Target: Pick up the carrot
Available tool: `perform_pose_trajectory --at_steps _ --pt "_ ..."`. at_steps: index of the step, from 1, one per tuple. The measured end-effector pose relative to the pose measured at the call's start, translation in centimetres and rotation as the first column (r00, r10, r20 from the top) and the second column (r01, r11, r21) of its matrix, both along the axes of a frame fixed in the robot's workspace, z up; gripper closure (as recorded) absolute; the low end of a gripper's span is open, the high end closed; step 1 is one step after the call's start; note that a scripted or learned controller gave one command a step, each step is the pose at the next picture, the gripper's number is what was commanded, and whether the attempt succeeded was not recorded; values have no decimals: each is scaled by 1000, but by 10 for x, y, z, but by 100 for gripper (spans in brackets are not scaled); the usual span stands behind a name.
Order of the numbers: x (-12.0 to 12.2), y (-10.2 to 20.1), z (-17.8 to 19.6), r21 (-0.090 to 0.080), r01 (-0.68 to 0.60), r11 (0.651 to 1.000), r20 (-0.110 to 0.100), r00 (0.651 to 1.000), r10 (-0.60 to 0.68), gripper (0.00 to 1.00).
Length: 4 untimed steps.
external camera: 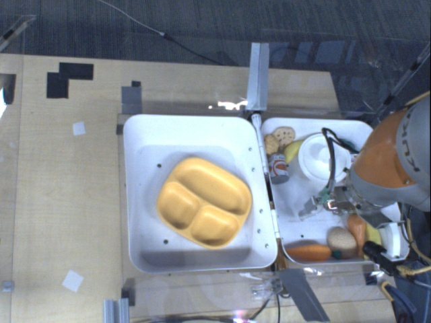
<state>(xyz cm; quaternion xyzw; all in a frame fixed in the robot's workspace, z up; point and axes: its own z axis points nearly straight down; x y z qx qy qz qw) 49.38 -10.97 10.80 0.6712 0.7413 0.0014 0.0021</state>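
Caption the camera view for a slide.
Arm's gripper poised in the right bin above the carrot; yellow tray in left bin.

Carrot [309, 252]: orange, elongated, tapered. Lies flat in the right bin [291, 200], lengthwise along its near wall, close to the near-left corner. Thicker end toward the right, just beside a brown rounded item [342, 239]. Nothing rests on it.

A pale wooden bench [60, 200] fills the lower view, with black tape marks [67, 78] near its upper left corner. Beyond its far edge lies dark blue-grey carpet [202, 12], crossed by a thin cable [114, 9].
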Motion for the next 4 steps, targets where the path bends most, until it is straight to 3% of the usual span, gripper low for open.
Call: perform_pose_trajectory --at_steps 1,2,3,4 --pt "56 -20 52 1 351 936 1 936 -351 0" --pt "2 -70 -6 0 599 801 -5 801 -599 0" --pt "-5 -19 51 4 740 673 -3 673 -740 0" --pt "-5 17 -18 5 994 110 -7 110 -994 0"
